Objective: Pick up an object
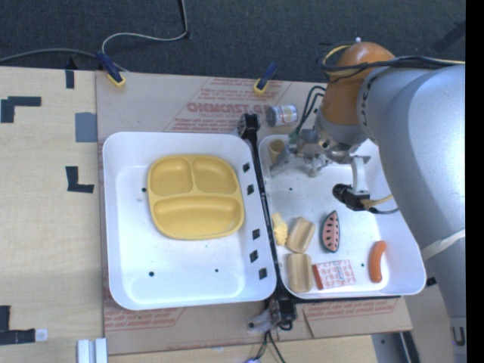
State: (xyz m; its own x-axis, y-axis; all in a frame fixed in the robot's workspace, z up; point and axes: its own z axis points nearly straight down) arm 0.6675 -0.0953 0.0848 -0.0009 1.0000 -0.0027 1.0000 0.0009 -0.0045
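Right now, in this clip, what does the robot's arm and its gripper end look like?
The arm is a thick, smooth grey body entering from the right, with a rounded orange band above the wrist. Black cables loop around that band. Below it sits a metallic grey gripper assembly, with a small black fitting and cable beside it.

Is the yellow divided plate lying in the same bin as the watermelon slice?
No, the yellow divided plate lies in the left bin, and the watermelon slice lies in the right bin.
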